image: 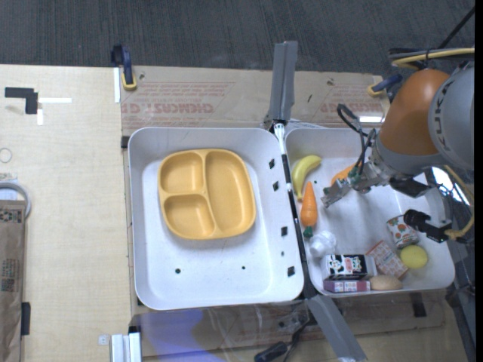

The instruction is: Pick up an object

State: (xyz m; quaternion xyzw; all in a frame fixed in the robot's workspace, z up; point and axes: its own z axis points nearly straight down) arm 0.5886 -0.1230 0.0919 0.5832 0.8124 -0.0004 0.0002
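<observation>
Here, carrot (309, 205) is laid lengthwise, tip toward banana (303, 170) | gripper (336, 194) is poised just beside | grip state cannot be told

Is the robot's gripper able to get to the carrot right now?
Probably yes. The gripper hangs in the right bin just beside the carrot, with bare bin floor between them. The banana lies close behind the carrot, so it might get bumped.

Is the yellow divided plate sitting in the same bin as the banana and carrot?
No. The yellow divided plate lies in the left bin, while the banana and carrot lie in the right bin.
</observation>
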